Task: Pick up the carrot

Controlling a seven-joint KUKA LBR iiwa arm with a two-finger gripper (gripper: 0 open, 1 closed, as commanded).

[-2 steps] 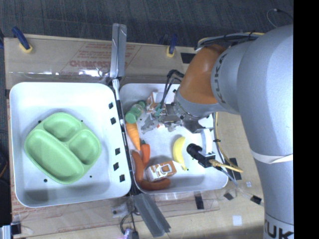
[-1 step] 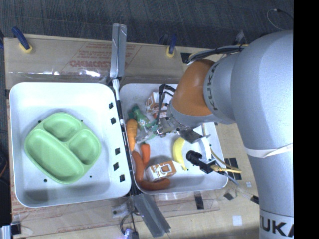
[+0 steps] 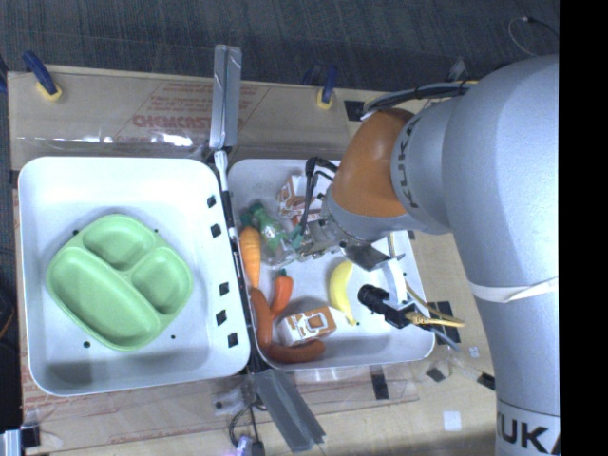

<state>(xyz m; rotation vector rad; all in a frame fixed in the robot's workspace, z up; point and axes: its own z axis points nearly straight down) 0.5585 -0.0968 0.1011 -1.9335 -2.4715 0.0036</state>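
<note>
The carrot (image 3: 250, 255) is orange with a green top and lies lengthwise along the left wall of the right bin (image 3: 418, 342). My gripper (image 3: 302, 237) hangs low over the middle of that bin, just right of the carrot's upper end. The grey wrist and its orange band hide most of the gripper from above. Nothing can be seen held in it.
A smaller orange piece (image 3: 282, 291), a red sausage (image 3: 271, 342), a small orange-and-white carton (image 3: 310, 324) and a banana (image 3: 340, 289) lie in the near half of the right bin. A printed packet (image 3: 289, 198) lies at its far side. A green divided plate (image 3: 119, 278) is in the left bin.
</note>
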